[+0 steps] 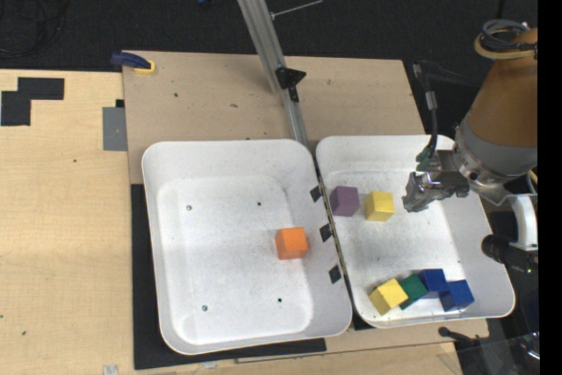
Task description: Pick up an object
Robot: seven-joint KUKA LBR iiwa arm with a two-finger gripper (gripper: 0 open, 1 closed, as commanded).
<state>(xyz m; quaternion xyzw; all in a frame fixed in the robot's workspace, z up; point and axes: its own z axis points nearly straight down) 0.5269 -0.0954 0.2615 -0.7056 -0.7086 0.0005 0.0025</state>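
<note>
Closest to the camera, at the front of the right bin, some blocks lie bunched together: a yellow block, a green block touching it, and two blue blocks just beside that. In the left bin an orange block sits by itself, near the wall between the bins. Small black clips hold that middle wall.

Further back in the right bin, a purple block and a second yellow block sit side by side, almost touching. The gripper hangs just to the right of this yellow block, apart from it. It looks to have nothing in it, but the tips are dark and small, so how wide they stand is hard to tell. The grey arm with its orange band comes in from the right.

Behind the bins is the brown board, and a grey metal bar leans up from it. A small blue and yellow thing lies at the far left corner. I can read no words or labels anywhere.
</note>
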